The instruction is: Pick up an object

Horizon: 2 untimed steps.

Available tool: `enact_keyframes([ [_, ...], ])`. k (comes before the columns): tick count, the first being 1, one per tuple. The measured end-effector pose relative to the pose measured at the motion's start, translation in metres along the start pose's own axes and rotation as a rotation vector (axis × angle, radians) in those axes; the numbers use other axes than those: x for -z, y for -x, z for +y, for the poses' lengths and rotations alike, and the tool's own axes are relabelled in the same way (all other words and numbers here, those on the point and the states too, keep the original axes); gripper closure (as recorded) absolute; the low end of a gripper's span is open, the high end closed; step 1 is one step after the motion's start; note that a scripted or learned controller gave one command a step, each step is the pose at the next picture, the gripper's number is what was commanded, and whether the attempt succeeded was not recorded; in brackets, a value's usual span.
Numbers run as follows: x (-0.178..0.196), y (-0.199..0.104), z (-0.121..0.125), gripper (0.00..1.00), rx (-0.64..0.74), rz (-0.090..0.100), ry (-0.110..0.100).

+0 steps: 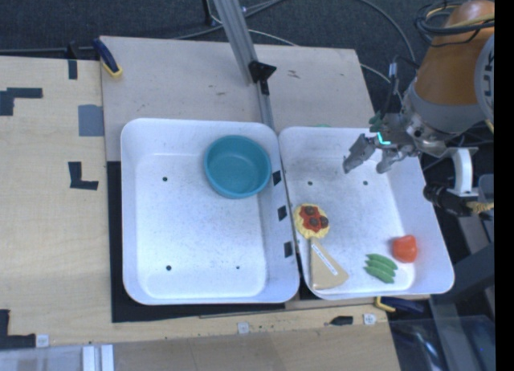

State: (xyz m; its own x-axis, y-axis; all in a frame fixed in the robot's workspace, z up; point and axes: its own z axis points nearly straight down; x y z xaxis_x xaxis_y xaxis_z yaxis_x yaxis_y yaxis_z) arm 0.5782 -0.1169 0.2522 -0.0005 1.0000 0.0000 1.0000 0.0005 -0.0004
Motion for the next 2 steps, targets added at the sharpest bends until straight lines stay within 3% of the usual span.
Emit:
enact_keyframes([
  [1, 0.000, 0.000, 0.000, 0.00, 0.000, 0.000, 0.000],
  [2, -0.043, 0.004, -0.001, 0.00, 0.000, 0.000, -0.004],
])
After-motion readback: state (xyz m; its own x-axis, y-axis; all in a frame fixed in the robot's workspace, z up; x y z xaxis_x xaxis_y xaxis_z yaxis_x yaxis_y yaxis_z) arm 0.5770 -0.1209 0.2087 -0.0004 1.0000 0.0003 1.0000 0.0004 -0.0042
